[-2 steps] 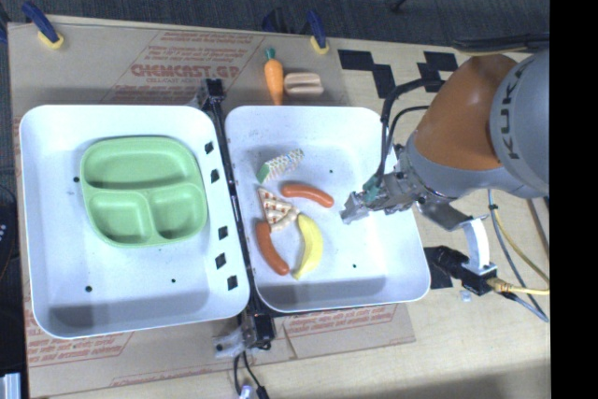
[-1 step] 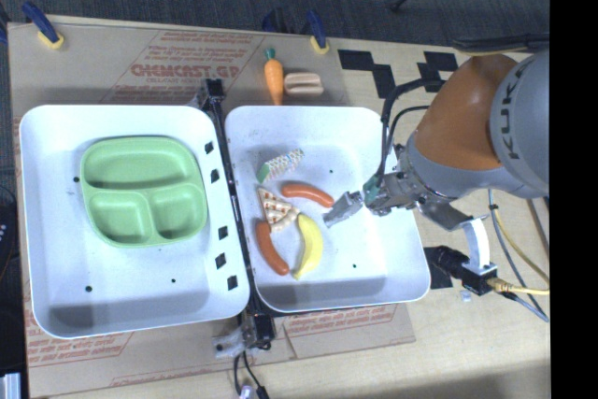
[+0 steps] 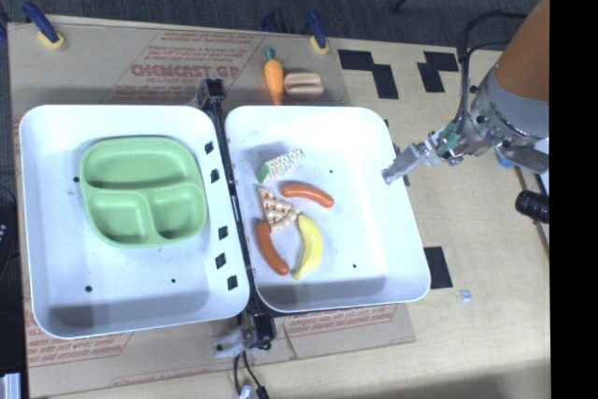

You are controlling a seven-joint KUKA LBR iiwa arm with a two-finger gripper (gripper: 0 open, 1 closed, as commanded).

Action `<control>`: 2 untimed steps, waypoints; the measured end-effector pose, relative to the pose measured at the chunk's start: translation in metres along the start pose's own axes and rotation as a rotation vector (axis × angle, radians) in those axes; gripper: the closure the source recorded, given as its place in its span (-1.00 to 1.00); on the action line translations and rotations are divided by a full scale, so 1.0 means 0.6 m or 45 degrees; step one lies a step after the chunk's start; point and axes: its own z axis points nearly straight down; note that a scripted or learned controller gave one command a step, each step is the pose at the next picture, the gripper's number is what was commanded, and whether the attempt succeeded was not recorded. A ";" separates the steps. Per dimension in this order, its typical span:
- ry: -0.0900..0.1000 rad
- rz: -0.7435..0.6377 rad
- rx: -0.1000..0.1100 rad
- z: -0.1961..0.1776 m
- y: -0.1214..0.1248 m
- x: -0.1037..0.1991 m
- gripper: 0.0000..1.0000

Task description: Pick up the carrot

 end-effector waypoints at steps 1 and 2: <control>0.006 0.052 0.005 0.145 -0.020 0.129 -1.00; 0.006 -0.244 0.005 0.229 0.000 0.208 -1.00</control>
